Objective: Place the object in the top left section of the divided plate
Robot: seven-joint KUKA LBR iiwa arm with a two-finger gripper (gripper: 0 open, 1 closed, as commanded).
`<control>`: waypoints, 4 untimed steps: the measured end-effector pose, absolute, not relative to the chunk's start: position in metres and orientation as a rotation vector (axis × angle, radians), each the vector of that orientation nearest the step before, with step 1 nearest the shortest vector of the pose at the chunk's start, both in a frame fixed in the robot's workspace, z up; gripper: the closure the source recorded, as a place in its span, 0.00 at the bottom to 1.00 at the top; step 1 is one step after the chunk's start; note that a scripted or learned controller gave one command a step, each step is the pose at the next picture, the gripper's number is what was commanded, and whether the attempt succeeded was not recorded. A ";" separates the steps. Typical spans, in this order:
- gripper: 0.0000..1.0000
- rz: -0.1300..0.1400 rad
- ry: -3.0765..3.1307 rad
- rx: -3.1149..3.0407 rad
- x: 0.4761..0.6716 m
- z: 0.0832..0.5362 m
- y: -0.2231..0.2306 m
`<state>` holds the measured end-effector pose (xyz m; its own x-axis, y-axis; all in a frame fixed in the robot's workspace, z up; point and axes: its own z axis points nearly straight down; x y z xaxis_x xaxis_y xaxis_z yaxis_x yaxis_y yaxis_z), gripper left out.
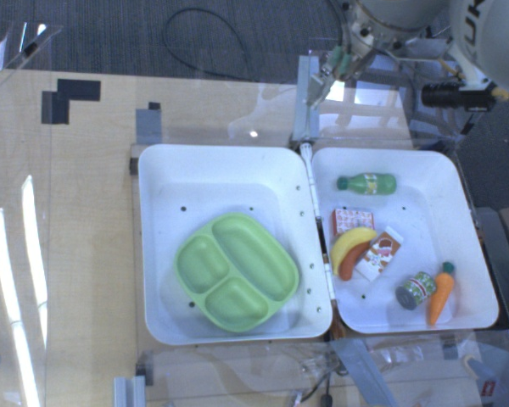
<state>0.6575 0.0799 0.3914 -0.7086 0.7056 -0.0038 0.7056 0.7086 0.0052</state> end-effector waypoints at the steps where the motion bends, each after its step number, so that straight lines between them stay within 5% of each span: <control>1: 1.00 0.005 2.858 1.291 0.650 0.315 0.082; 2: 1.00 0.004 2.849 1.315 0.584 0.231 0.030; 3: 1.00 0.010 3.009 0.865 0.558 0.380 0.129; 4: 1.00 0.005 3.031 0.802 0.574 0.315 0.114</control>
<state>0.5740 0.1139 0.3150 -0.8692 0.4945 -0.0053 0.4945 0.8692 0.0048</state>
